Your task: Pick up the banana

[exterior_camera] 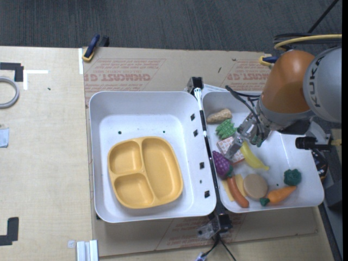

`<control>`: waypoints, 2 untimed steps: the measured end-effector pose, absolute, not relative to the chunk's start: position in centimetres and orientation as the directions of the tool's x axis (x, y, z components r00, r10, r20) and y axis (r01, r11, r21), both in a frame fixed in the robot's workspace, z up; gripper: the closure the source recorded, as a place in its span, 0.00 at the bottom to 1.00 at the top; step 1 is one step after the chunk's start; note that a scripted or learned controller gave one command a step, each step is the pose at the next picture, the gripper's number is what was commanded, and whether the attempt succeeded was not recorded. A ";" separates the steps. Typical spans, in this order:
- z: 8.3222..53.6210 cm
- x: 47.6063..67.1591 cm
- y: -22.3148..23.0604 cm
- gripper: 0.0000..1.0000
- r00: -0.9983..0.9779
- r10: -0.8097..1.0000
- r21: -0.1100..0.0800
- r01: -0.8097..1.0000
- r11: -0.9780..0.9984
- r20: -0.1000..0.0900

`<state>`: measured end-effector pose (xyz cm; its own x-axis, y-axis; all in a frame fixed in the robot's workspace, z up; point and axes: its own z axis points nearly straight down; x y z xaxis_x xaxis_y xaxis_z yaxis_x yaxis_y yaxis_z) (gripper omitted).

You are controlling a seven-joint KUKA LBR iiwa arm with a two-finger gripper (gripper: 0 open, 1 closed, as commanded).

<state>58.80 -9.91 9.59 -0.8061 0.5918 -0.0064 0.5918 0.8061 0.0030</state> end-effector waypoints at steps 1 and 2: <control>10.6 58.8 -9.9 1.00 -0.804 0.595 0.005 0.595 0.804 -0.006; 9.9 52.0 -10.2 1.00 -0.827 0.561 0.009 0.561 0.828 -0.020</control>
